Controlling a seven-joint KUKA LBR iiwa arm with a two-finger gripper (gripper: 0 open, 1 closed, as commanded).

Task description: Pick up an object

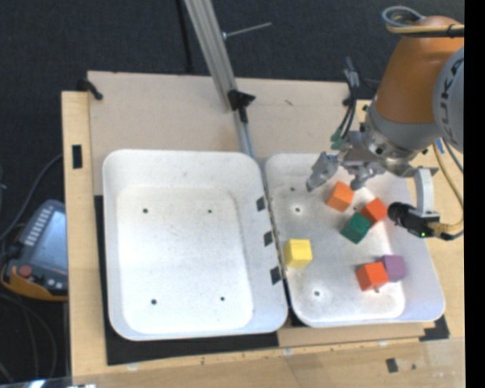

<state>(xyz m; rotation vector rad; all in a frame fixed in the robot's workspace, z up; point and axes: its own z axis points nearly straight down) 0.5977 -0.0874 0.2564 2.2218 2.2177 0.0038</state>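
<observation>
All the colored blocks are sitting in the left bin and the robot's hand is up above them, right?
Not quite. The camera view shows the blocks, like the yellow block and green block, in the right bin, not the left. The gripper is above them.

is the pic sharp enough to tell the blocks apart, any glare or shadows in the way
Camera view: lighting is even and soft, with no strong glare on the white bins; the image is slightly soft and grainy, yet block colours read clearly, such as the yellow block and green block; the gripper is blurry, so its fingers are hard to read; blocks cast only faint shadows.
</observation>
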